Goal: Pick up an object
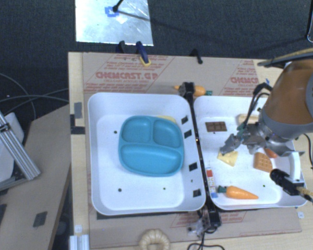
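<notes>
We judge the reach step underway: our claw [230, 146] hangs just above the cheese wedge [228, 157]. We cannot tell its state. Next, descend squarely and clamp.

divided plate [150, 145] in left bin [101, 155], carrot [241, 193], cheese [228, 158], cracker [262, 162] in right bin [219, 108]
</notes>
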Controlling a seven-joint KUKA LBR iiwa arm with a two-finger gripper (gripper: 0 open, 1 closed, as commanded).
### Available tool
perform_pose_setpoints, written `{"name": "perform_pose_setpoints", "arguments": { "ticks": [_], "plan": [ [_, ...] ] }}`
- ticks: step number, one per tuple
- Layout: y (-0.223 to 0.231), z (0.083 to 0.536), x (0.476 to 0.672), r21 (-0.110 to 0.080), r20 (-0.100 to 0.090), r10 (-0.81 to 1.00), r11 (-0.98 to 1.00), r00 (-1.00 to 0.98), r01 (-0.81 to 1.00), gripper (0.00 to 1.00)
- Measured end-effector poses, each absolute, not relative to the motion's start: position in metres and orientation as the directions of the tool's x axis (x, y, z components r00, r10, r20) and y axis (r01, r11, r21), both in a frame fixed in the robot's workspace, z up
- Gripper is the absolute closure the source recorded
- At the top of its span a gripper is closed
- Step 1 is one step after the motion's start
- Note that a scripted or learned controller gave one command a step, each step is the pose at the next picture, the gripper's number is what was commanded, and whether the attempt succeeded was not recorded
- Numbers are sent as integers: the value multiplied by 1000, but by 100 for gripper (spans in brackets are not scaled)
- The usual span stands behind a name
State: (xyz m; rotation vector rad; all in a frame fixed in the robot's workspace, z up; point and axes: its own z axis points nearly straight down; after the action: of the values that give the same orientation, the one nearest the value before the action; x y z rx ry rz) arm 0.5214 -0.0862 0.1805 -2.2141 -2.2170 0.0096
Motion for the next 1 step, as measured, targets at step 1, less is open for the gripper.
{"name": "perform_pose_setpoints", "arguments": {
  "ticks": [1],
  "plan": [
    [-86, 186, 524, 1, 0, 1000, 3, -3, 1000, 0]
  ]
}}
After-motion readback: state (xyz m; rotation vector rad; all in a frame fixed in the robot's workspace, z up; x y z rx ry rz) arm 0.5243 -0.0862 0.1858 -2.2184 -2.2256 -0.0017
